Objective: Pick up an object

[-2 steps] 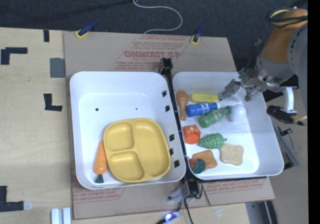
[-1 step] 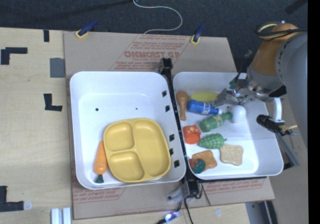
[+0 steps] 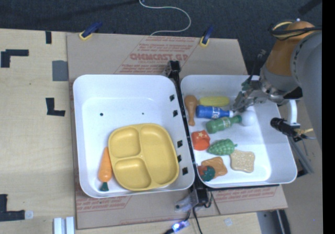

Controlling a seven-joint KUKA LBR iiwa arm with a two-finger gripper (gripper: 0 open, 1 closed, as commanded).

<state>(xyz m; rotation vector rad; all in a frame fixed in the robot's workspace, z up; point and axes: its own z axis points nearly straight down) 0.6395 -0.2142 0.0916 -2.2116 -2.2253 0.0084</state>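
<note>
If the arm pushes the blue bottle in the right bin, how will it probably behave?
The blue bottle lies on its side and looks round, so it would probably roll. It looks like a small plastic toy, likely light and stiff. The green item right beside it may get nudged too.

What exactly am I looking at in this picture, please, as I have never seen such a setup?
One camera fixed above a bench looks down at a slant. The grey machine with an orange band at the right is a robot arm; its claw reaches into the right bin. That bin holds toy food: a yellow piece, a blue bottle, a green bottle, a tomato, green grapes and a slice of bread. The left bin holds a yellow divided plate and a carrot. Whether the claw holds anything cannot be told.
</note>
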